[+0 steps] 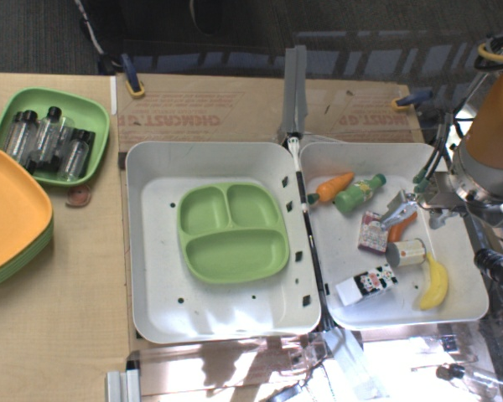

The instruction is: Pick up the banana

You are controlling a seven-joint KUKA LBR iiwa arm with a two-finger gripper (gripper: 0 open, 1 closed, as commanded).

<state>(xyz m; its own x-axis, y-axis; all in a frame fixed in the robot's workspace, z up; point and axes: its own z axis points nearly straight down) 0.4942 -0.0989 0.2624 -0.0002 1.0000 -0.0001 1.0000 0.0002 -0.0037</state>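
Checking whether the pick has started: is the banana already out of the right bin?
No. The banana lies on the floor of the right bin, near its front right corner, with the gripper above and apart from it.

We see a yellow banana (434,285) in a white bin (478,304). Beside it lie an orange carrot (334,186), a green bottle (359,193), a pink patterned packet (373,232) and a black-and-white carton (366,285). The other white bin (151,308) carries a light green divided plate (232,233). A green tray (92,120) has clear vials with black caps (49,141), next to orange plates (12,216) on tan cardboard (210,111).
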